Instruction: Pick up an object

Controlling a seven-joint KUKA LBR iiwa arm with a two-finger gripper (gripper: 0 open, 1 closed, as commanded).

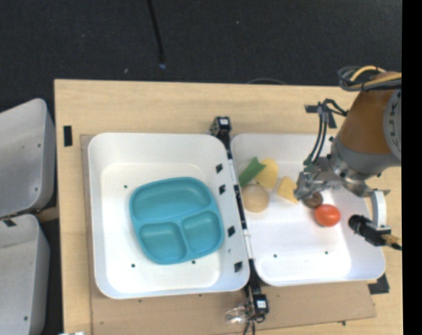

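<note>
Hovering low at the frame's right, the gripper (310, 192) sits among crowded toys in the right bin (301, 267): red ball (327, 216) just beside, yellow wedge (287, 189) touching. Whether its fingers grip anything, I cannot tell. Closing here risks nudging them aside.

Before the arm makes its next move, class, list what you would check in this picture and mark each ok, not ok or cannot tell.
1. Hand is over the right bin: ok.
2. Objects within reach: red ball, yellow piece, beige ball: ok.
3. An object held in the hand: cannot tell.
4. Objects spaced apart: not ok, they cluster.
5. Teal tray lies flat in the left bin: ok.
</note>
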